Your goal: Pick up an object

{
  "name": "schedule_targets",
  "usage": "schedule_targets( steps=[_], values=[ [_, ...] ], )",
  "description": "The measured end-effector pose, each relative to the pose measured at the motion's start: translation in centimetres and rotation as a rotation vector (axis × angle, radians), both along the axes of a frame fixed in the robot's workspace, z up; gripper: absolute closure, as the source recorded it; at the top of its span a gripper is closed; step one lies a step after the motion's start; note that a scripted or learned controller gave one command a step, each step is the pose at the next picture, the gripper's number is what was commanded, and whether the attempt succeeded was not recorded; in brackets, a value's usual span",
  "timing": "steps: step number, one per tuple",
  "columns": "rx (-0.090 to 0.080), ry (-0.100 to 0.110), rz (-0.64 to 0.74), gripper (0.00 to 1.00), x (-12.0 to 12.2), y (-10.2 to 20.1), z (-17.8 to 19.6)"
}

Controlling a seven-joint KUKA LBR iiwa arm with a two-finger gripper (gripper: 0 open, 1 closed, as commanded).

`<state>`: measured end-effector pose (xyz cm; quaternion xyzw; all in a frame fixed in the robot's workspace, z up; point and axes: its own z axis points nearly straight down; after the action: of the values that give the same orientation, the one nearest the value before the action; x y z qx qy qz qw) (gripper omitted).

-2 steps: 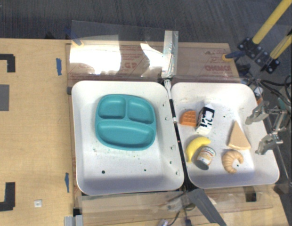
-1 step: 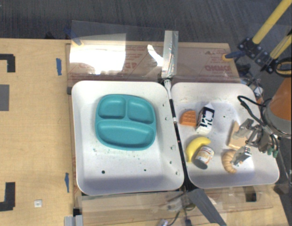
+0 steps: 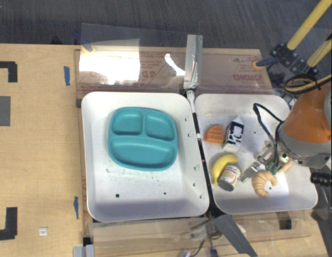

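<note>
The right bin (image 3: 302, 196) holds several small items. A tan croissant (image 3: 262, 184) lies near its front, a yellow banana (image 3: 220, 164) curves toward the divider, and a small jar with a grey lid (image 3: 228, 177) rests against the banana. Further back are an orange waffle-like piece (image 3: 213, 134) and a black-and-white carton (image 3: 234, 134). My gripper (image 3: 265, 165) hangs low in the right bin, just above the croissant and to the right of the jar. Something green shows at its tip. The wrist with its orange band (image 3: 310, 123) covers the bin's right side.
A teal divided plate (image 3: 142, 138) lies in the left bin (image 3: 93, 165). A raised divider (image 3: 197, 143) separates the two bins. A black cable (image 3: 265, 121) loops from the wrist over the right bin. Yellow poles and clamps (image 3: 294, 52) stand at the back right.
</note>
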<state>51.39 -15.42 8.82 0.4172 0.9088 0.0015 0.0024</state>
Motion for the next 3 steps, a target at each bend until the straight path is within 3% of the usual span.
schedule_targets(
  steps=[1, 2, 3],
  values=[
    [-0.005, -0.010, 0.003, 1.00, 0.4, 0.0, 1.1],
    [0.000, 0.002, -0.125, 1.00, 2.3, 7.4, 9.7],
    [0.001, 0.011, -0.502, 1.00, -1.4, 12.1, 9.7]
  ],
)
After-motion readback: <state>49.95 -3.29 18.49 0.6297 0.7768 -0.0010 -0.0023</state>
